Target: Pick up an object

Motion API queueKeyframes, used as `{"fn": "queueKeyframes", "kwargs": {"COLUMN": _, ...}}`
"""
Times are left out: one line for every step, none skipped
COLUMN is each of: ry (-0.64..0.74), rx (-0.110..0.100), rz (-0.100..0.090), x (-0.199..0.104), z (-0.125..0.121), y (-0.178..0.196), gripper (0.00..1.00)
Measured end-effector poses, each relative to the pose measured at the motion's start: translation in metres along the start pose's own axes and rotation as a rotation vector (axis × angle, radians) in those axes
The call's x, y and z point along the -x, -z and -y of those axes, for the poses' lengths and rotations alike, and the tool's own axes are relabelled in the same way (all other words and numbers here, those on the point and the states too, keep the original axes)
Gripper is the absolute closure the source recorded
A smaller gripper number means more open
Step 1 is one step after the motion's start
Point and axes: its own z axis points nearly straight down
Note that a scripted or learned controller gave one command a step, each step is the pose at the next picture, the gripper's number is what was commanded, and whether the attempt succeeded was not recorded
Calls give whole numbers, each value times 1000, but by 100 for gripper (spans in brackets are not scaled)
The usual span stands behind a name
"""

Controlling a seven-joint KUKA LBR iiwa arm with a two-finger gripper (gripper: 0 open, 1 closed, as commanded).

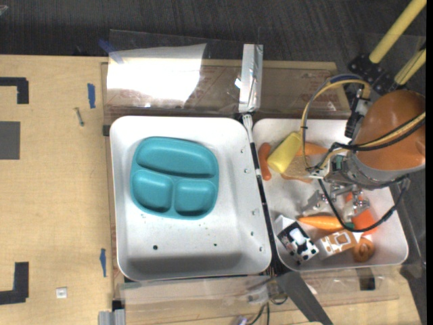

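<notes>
The right bin (399,248) holds several small objects. A yellow block (284,152) lies at its back left, next to a red-orange sausage (265,162) and a tan slice (296,170). An orange carrot (323,221) lies across the middle. Near the front are a black-and-white toy (298,241), a small white box (336,242) and a brown ring (363,250). My gripper (335,193) hangs low over the bin's middle, just above the carrot and right of the tan slice. The wrist and cables hide what is under it.
The left bin (135,252) bears a teal divided plate (174,176). The bins' rims meet at a ridge (258,181). A clear plastic sheet (159,80) lies behind the left bin. Yellow poles (399,26) stand at the back right.
</notes>
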Motion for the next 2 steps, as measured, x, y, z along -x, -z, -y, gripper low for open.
{"fn": "queueKeyframes", "kwargs": {"ry": 40, "rx": -3, "rz": 3, "x": -24, "z": 87, "y": -2, "gripper": 0}}
{"fn": "queueKeyframes", "kwargs": {"ry": -20, "rx": -1, "rz": 7, "x": 47, "z": 92, "y": -1, "gripper": 0}}
